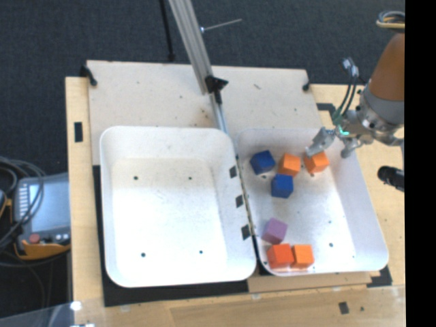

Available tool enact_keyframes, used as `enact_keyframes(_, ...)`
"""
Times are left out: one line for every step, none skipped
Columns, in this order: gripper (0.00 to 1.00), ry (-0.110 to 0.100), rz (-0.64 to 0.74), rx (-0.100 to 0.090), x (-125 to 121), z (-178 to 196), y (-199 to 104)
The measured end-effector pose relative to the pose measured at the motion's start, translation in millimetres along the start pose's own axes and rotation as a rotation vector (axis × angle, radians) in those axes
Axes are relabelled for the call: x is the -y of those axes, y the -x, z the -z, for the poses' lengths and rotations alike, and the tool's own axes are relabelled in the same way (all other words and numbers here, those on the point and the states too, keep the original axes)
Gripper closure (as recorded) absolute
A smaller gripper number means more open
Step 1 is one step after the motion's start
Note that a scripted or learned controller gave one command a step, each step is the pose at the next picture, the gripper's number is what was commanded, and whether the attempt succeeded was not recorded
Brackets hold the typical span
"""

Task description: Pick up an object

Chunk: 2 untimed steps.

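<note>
You've got two white bins side by side on the tabletop [78, 182]. The left bin [170, 203] shows just bare speckled floor. The right bin [354, 237] holds the cubes: a blue cube [262, 162] at its upper left, an orange cube [291, 164] touching it on the right, a second blue cube [283, 186] just below those two, a purple cube [274, 230] lower down near the left wall, and two orange cubes [290, 256] touching each other at the bottom edge. One more orange cube [316, 161] sits at the upper middle of the right bin, right at the hand [334, 142]. The arm [388, 80] is cut off at the right of the frame. The hand's fingers are small and blurred; you cannot tell how far apart they are, or whether that cube is actually between them.
</note>
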<state>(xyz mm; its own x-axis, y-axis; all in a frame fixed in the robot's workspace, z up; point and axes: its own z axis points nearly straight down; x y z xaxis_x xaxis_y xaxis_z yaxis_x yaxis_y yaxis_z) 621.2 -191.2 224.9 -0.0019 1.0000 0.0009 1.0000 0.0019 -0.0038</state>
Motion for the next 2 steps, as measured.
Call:
enact_keyframes(0.0,0.004,0.003,0.003,-1,3,1)
enact_keyframes(0.0,0.001,0.002,0.002,-1,-39,-1)
